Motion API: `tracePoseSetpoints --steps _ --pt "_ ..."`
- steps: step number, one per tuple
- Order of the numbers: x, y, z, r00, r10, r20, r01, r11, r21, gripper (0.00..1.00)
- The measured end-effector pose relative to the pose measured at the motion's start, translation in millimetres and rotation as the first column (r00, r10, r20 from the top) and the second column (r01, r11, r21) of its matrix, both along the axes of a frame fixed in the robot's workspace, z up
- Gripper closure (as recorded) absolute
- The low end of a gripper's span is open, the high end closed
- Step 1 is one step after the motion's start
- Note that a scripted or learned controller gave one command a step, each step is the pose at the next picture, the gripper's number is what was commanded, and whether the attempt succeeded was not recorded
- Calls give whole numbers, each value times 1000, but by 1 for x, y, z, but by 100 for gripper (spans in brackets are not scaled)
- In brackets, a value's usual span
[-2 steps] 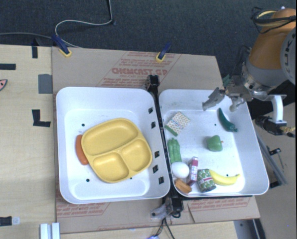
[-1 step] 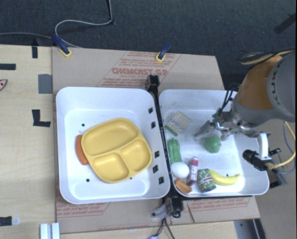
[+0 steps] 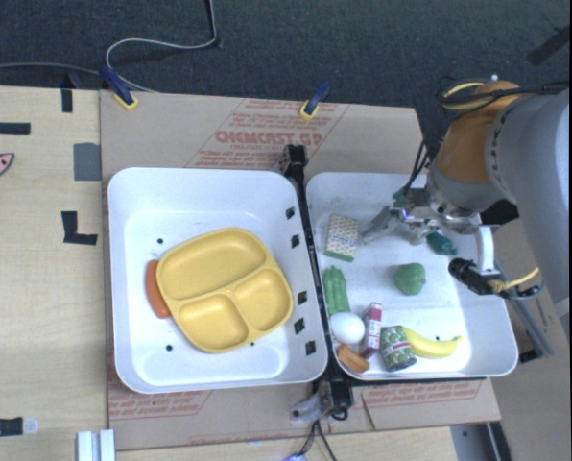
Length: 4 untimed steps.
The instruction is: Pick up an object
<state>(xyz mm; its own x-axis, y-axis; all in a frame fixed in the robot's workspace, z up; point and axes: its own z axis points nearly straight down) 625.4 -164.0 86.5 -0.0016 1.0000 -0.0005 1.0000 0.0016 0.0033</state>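
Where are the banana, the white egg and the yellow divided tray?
banana (image 3: 432,343), camera view, middle of its curve.
white egg (image 3: 346,328), camera view, centre of the shell.
yellow divided tray (image 3: 212,262), camera view, floor of its largest compartment.

In the right bin (image 3: 478,349) the bare floor lies at the centre and toward twelve o'clock. The arm (image 3: 473,152) and its gripper (image 3: 377,224) hang over the one o'clock part, just beside a checkered sponge (image 3: 343,236) at ten. A green lump (image 3: 410,278) sits alone near the middle, with room all around. The six-to-eight o'clock corner is crowded: green vegetable (image 3: 335,289), white egg (image 3: 346,328), small tube (image 3: 372,321), can (image 3: 395,347) and banana (image 3: 431,343) lie close together.

In the left bin (image 3: 132,257), a yellow tray (image 3: 224,287) covers the centre; the twelve o'clock strip is bare.
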Motion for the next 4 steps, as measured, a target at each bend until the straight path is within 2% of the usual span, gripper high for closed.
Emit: tracePoseSetpoints --steps 1,2,3,4 --pt "-113 10 0 1000 -3 -3 3 1000 0 0" --pt "-39 13 0 1000 0 4 0 1000 -2 0" --pt "-39 13 10 1000 0 3 0 1000 -3 100" --pt "-39 13 10 1000 0 3 0 1000 -2 0"
